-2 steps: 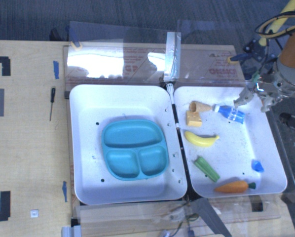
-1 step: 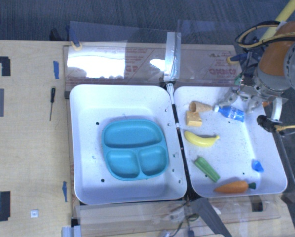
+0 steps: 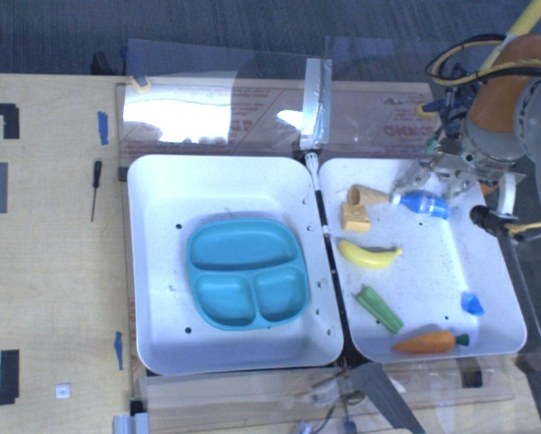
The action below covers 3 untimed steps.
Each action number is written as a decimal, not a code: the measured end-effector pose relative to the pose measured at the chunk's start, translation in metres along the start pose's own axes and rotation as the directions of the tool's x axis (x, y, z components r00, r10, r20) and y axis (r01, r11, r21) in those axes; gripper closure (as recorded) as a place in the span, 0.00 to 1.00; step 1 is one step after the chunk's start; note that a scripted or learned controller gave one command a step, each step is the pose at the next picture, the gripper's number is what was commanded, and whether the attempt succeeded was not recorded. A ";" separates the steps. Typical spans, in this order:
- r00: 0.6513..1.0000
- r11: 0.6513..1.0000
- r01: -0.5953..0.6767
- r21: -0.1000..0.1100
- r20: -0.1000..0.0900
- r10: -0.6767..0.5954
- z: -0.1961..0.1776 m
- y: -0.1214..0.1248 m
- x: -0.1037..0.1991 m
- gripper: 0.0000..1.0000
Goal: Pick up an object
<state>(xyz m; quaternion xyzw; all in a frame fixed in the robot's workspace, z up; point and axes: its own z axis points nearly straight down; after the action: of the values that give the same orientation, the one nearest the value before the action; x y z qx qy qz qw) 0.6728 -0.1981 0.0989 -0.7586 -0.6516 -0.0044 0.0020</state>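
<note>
Camera view, progress: we judge the pick as in hand, not finished; nothing is lifted clear of the right bin (image 3: 510, 319) yet.
Camera view, claw: the gripper (image 3: 431, 188) hangs low over the far part of the right bin, and a blue object (image 3: 424, 205) lies right at its tip. We cannot tell how wide the claw is, or whether it grips this object.
Camera view, other things: a tan block (image 3: 361, 208), a banana (image 3: 370, 255), a green vegetable (image 3: 379, 308), a carrot (image 3: 426, 342) and a small blue piece (image 3: 471, 305) rest in the same bin.
Camera view, left bin (image 3: 153, 333): it holds a blue divided plate (image 3: 246, 272).
</note>
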 end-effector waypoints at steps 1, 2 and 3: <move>0.987 0.987 0.163 0.008 -0.009 -0.163 0.000 0.000 -0.004 0.00; 0.987 0.987 0.158 0.009 -0.014 -0.158 0.000 0.002 -0.006 0.00; 0.933 0.933 0.361 0.004 0.008 -0.361 0.013 -0.053 0.004 0.00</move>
<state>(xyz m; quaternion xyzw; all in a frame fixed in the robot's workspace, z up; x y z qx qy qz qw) 0.6216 -0.1863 0.0856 -0.6262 -0.7796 -0.0007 -0.0009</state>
